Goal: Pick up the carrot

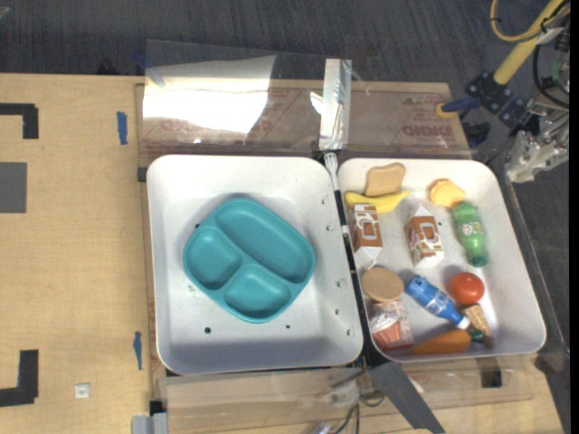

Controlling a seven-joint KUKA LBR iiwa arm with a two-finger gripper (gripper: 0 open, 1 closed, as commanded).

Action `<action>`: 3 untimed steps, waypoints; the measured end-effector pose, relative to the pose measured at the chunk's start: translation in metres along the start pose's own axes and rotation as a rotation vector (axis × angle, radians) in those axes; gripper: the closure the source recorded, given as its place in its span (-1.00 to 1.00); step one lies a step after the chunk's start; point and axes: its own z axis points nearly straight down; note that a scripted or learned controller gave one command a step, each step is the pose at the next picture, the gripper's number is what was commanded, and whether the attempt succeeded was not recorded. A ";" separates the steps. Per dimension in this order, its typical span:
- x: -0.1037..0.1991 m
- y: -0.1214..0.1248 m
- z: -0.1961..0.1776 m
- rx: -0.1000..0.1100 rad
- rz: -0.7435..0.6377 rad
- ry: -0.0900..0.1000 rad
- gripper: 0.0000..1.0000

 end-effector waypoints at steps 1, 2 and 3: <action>-0.007 -0.023 -0.015 -0.004 -0.527 -0.003 1.00; -0.024 -0.015 0.108 -0.018 -0.971 -0.011 1.00; -0.018 -0.020 0.008 -0.001 -0.946 0.000 1.00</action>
